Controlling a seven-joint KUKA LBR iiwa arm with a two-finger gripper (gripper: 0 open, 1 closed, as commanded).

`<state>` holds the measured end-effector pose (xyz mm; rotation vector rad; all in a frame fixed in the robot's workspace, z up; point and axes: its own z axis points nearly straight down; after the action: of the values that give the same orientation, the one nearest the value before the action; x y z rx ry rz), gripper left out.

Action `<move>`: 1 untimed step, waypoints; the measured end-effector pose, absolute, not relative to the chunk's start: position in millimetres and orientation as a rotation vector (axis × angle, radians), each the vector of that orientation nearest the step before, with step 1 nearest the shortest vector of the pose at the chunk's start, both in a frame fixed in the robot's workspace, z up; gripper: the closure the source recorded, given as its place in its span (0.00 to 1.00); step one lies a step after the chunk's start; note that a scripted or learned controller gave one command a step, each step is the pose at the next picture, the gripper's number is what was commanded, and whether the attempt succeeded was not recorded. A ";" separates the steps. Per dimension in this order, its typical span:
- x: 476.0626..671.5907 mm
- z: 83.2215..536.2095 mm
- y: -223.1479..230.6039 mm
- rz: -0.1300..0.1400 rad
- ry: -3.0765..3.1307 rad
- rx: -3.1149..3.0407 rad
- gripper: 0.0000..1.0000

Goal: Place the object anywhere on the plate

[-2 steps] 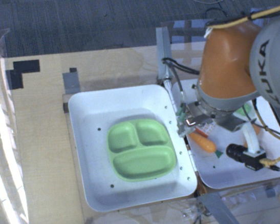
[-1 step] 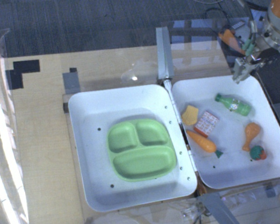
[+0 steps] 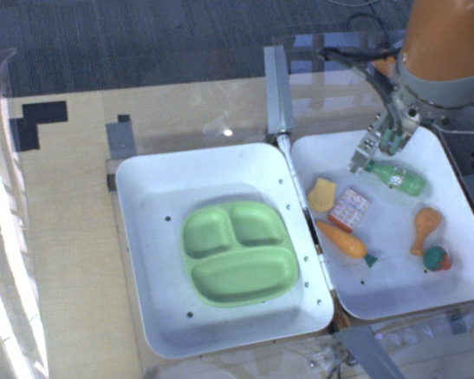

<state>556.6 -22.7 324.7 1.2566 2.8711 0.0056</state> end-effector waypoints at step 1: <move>612.2 301.0 52.4 0.007 2.904 1.182 1.00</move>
<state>612.2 52.4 301.0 1.1821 2.9039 0.0066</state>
